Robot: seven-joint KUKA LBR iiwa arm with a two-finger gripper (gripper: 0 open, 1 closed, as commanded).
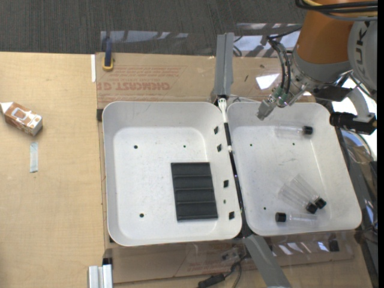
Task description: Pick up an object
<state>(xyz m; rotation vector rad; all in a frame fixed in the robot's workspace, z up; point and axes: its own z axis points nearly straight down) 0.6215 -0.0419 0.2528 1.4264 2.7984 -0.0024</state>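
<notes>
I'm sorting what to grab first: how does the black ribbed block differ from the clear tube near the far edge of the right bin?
The black ribbed block is opaque, flat and broad; the clear tube is see-through and slim, dark only at its cap. The block lies in the left bin, lengthwise front to back; the tube lies in the right bin, crosswise, close below the hand. Both rest flat on a bin floor, untouched.

"Is it bright?"
"Yes. Light comes from above, and the two white bins [114, 161] almost glow."
"Any shine?"
"The metal bar [224, 65] at the top flashes white."
"Shadows?"
"Soft ones, along the bin walls."
"Is it sharp?"
"Mostly. The clear tubes [300, 191] look a bit fuzzy."
</notes>
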